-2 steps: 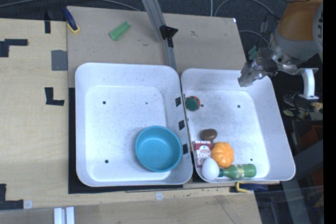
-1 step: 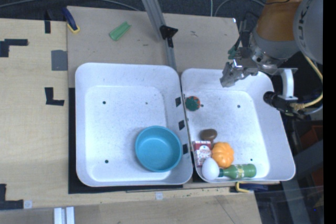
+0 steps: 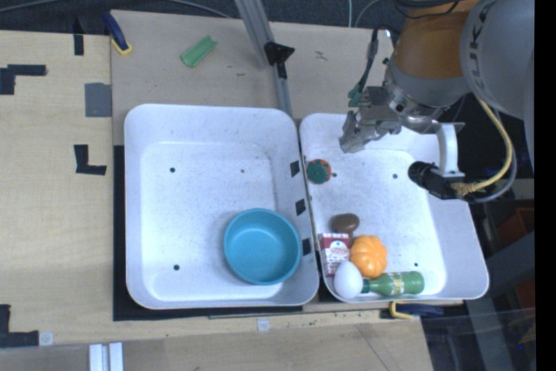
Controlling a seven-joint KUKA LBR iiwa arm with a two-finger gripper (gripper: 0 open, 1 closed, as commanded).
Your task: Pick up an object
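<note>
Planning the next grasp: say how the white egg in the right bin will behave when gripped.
The white egg looks smooth and rounded, so it may slip from the fingers. It is wedged between the orange ball, green bottle and bin corner, so probably won't roll until lifted.

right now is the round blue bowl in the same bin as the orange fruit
No, the round blue bowl sits in the left white bin, while the orange fruit lies in the right white bin.

Even, diffuse overhead light; white bins (image 3: 213, 128) bright without glare, shadows soft, focus slightly soft throughout
</note>
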